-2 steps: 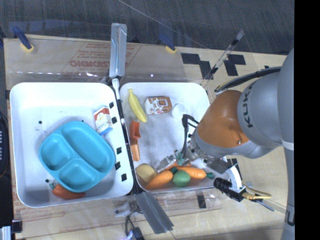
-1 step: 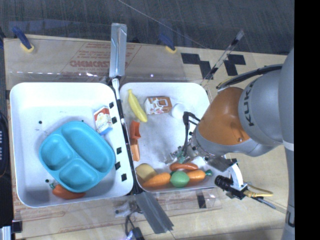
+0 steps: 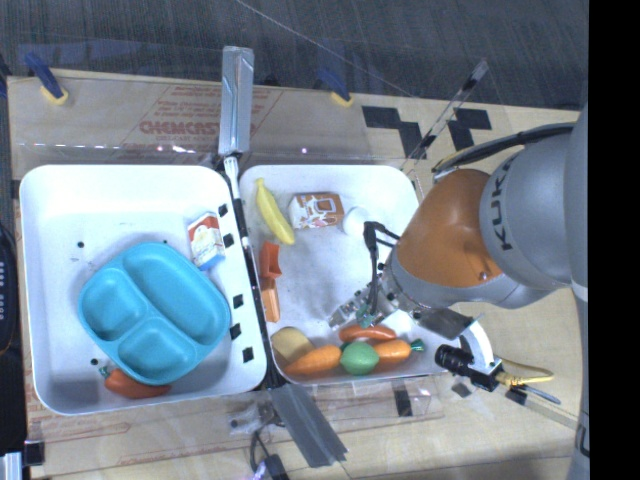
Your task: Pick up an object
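While the arm (image 3: 500,228) leans over the right bin (image 3: 330,180), its gripper (image 3: 362,313) hangs low by the near edge, just above a carrot (image 3: 368,334) and green ball (image 3: 359,358); its grip state I cannot tell.

My arm (image 3: 535,218) is big, round and grey, with black letters on it. An orange band (image 3: 450,238) wraps above my wrist. Thin black cables run down it.

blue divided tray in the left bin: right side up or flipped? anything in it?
Right side up and empty. The blue tray shows three open compartments facing the camera, with nothing inside them. It lies in the left bin, partly over an orange item.
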Robot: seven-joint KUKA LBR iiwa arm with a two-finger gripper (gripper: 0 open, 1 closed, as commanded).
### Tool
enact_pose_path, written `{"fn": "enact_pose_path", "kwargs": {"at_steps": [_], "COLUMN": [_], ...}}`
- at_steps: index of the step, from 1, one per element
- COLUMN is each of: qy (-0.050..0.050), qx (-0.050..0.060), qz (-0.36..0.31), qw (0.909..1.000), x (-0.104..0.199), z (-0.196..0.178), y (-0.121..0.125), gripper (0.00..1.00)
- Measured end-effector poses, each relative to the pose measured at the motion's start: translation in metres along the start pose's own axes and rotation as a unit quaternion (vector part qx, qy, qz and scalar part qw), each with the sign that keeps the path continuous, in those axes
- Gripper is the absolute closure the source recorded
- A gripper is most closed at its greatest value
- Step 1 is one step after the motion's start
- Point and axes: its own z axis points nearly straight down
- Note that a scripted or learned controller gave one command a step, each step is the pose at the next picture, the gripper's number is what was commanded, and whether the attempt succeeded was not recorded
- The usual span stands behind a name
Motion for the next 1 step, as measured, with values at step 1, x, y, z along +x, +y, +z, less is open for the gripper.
{"fn": "enact_pose_path", "kwargs": {"at_steps": [1], "qy": [0.001], "qx": [-0.001], "qz": [0.036], "qw": [0.9993], "x": [0.1182], "z": [-0.1086], "y": [0.0997], "gripper": [1.00]}}
